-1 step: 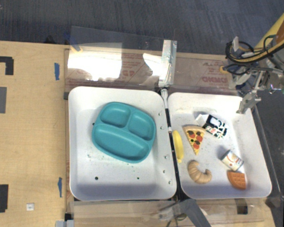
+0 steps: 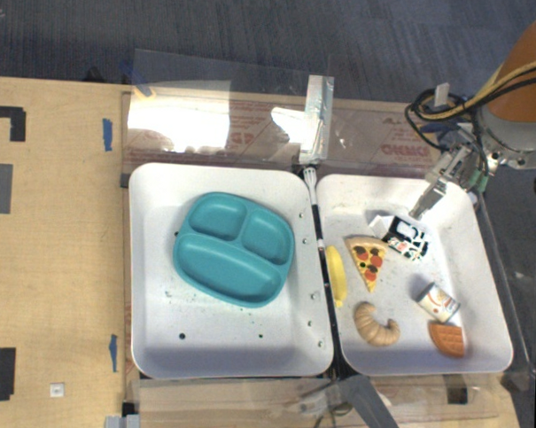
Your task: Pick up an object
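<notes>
A: what's pickable, relative to the pizza slice?
B: pizza lies flat, tip down. Banana just left, lengthwise. Croissant below. Black-white item touching upper right. Small can on its side lower right, orange piece beneath that.

My bins are white; the plate is teal. The banana is yellow, the croissant tan, the pizza slice orange (dark dots), my band orange.
</notes>
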Controlling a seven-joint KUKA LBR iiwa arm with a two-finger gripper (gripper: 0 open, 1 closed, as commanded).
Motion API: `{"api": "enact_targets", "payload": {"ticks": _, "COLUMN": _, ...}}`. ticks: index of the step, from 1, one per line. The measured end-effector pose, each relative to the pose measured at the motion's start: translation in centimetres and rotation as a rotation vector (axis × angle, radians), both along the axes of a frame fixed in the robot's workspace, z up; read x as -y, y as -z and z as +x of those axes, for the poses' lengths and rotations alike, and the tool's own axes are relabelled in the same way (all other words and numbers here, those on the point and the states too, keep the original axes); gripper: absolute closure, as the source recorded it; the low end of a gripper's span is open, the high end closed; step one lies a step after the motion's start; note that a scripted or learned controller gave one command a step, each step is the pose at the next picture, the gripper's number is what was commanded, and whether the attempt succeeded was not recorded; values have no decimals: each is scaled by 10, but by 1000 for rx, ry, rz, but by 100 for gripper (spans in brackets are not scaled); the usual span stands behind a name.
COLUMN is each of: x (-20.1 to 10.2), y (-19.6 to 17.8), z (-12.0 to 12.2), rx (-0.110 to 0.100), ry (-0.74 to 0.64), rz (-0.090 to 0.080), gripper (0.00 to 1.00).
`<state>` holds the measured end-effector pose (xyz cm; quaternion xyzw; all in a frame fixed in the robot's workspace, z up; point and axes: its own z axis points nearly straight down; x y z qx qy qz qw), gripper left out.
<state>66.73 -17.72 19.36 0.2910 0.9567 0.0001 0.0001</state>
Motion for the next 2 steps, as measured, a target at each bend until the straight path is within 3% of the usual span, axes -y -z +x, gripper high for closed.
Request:
{"api": "enact_targets", "payload": {"ticks": 1, "x": -27, "y": 93, "z": -7, "rx": 8, "ry": -365, "rz": -4, "gripper": 0}}
{"api": "enact_targets", "payload": {"ticks": 2, "x": -28, "y": 77, "z": -2, "rx": 24, "ry": -367, "rz": -10, "gripper": 100}}
